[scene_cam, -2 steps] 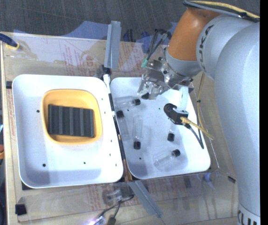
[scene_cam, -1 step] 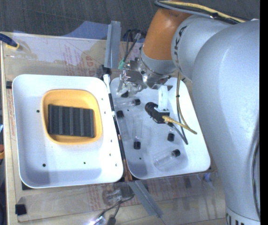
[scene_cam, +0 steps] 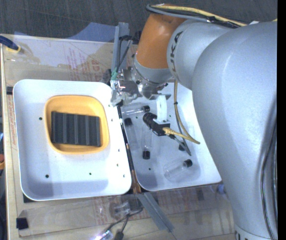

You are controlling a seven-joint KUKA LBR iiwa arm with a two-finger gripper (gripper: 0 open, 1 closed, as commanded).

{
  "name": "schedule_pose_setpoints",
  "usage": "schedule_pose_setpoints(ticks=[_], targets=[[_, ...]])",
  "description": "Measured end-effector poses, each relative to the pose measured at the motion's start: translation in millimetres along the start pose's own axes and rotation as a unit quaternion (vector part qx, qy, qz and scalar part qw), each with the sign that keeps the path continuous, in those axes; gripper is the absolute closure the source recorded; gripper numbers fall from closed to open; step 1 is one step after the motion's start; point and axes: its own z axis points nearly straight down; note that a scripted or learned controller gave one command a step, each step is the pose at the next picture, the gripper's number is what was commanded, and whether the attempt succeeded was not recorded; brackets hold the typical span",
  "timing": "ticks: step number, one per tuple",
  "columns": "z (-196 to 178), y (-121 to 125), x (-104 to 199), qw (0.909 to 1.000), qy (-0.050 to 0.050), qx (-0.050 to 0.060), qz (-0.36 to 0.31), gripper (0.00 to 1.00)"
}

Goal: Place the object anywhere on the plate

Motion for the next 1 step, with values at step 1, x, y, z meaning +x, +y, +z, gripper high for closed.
schedule_pose_setpoints(ticks=[1], targets=[[-0.2, 0.1, -0.4, 1.0, 0.0, 0.0, 0.0, 0.0]])
